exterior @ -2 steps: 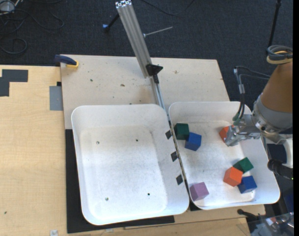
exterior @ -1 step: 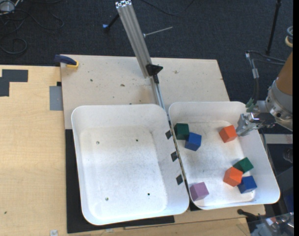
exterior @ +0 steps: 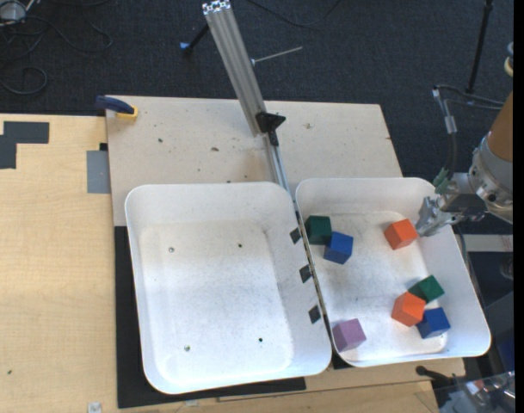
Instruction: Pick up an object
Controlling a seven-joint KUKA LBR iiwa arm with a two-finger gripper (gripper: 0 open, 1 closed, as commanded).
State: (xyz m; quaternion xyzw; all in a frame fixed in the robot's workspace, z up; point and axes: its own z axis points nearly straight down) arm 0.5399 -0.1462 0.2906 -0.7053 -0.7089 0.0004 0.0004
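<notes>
The right bin (exterior: pixel 375 192) holds several small blocks. An orange block (exterior: pixel 400 233) lies near its right wall. A dark green block (exterior: pixel 318 228) and a blue block (exterior: pixel 338 248) sit together by the left wall. At the lower right an orange block (exterior: pixel 408 308), a green block (exterior: pixel 429 288) and a blue block (exterior: pixel 434 322) cluster, and a purple block (exterior: pixel 348 334) lies at the front left. My gripper (exterior: pixel 431 218) hangs at the bin's right edge, just right of the upper orange block, with nothing visibly held.
The left bin (exterior: pixel 158 198) stands beside the right one, with a divider carrying black clips (exterior: pixel 302 272) between them. A slanted aluminium bar (exterior: pixel 237 67) rises behind the bins. A blue and yellow item (exterior: pixel 117 106) lies at the bench's back left corner.
</notes>
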